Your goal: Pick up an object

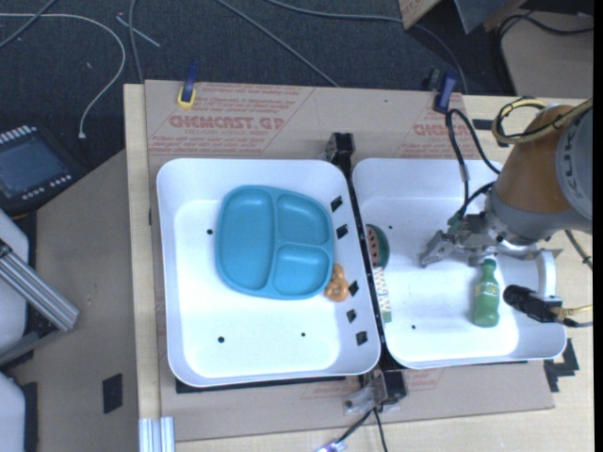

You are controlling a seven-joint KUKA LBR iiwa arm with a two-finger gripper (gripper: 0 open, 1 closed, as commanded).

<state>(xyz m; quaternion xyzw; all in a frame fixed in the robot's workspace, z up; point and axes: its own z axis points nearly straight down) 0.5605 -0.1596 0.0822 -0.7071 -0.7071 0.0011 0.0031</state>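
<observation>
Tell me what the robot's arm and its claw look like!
The arm is fat and rounded, with a big orange band and grey parts beside it. Black cables run along it. At its end sits the gripper, a small grey metal claw with thin, pointy fingers.

Two bins stood side by side on the desk (236, 111); the divided plate (275, 241) lay in the left bin (188, 328); the bottle (486, 295) lay in the right bin (424, 347), beside the gripper (441, 250).
</observation>
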